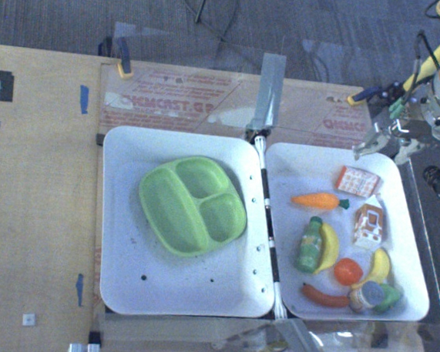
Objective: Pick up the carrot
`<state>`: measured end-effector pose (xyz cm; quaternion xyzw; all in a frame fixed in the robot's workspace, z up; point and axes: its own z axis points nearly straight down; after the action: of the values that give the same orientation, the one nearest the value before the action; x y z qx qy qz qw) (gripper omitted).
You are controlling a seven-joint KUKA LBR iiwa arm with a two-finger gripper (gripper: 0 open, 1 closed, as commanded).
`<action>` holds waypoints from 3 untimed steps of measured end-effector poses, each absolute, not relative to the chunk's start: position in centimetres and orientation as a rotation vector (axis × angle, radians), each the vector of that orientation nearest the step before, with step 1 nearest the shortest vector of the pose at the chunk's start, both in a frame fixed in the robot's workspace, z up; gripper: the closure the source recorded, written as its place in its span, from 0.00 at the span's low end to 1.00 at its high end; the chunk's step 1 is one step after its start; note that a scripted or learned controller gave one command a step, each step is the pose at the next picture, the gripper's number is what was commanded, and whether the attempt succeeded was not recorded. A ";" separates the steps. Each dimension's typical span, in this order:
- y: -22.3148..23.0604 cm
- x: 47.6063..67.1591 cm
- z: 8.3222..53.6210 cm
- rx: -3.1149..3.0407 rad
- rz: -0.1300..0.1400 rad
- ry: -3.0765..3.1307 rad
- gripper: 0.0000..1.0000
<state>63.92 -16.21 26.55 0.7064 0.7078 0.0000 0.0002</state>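
Carrot (317, 200): lies in the right bin (417, 295), upper middle, long axis near level across the view, orange tip to the left, green stub to the right
Gripper (384, 145): above the bin's far right corner, fingers apart, holding nothing, well apart from the carrot
Neighbours: red-and-white packet (358, 181) just up-right of the carrot; green bottle (310, 244) below it

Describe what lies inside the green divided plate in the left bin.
The green plate shows three bare compartments with no food in them. Its underside and the patch of left bin floor beneath it are covered.
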 end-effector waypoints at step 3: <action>-13.6 67.2 10.1 2.051 0.008 2.359 1.00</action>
<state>67.16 -13.62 10.14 0.6560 0.7547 0.0024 0.0078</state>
